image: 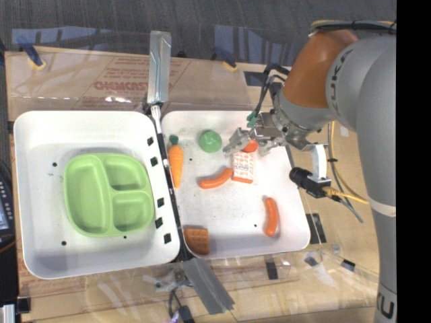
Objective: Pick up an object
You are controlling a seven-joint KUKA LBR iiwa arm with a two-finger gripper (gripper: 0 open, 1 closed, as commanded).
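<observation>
Left bin (27, 180) holds a green divided plate (108, 194). Right bin (296, 237), going rightward: carrot (176, 163) along the left wall, waffle piece (196, 239) in the near-left corner, green ball (210, 140) near the far wall, orange sausage (215, 178) mid-bin, red-white packet (243, 167) just beside it, second sausage (271, 216) toward the near right. Gripper (250, 142) sits above the packet's top edge, something orange-red between its fingers, but whether the jaws are closed on it can't be told.
</observation>
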